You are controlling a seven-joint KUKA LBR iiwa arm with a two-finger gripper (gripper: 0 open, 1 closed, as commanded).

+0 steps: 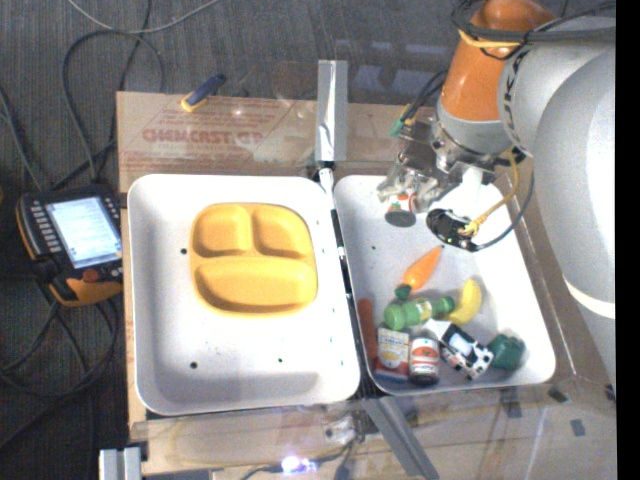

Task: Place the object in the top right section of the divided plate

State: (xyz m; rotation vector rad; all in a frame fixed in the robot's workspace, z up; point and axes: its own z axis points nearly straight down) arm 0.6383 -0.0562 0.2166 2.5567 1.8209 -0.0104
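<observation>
Dark carpet with loose cables surrounds the worktop (160, 138), on which two white bins sit side by side. A yellow divided plate (255, 258) with three sections is seen lying flat in the left bin (160, 358). The tool (405, 196) is positioned over the upper part of the right bin (500, 258); a small object (402, 208), reddish and white with a dark round underside, is seen at its fingertips, though whether it is pinched cannot be told. Lower in that bin are gathered an orange carrot (425, 266), a yellow banana (467, 300), a green bottle-shaped item (410, 313) and several small packages.
</observation>
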